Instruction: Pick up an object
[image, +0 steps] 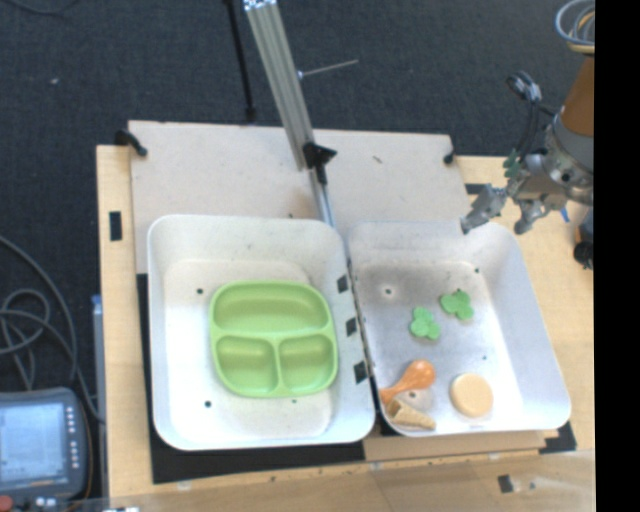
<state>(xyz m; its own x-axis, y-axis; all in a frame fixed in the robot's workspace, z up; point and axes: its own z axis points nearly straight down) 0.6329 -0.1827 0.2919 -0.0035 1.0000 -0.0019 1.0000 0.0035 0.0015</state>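
The right bin (520, 290) holds several small objects. Two green clover-shaped pieces (424, 323) (458, 305) lie near its middle. An orange spoon-shaped piece (412, 379), a tan cone (411, 411) and a round tan disc (471, 395) lie along its near edge. My gripper (498, 217) hangs over the bin's far right corner, above and apart from all of them. Its fingers (478, 213) are spread open with nothing between them.
A light green divided plate (272, 338) lies in the left bin (180, 260). A slanted metal post (285, 80) rises behind the two bins. The wooden bench edge (560, 300) runs to the right of the right bin.
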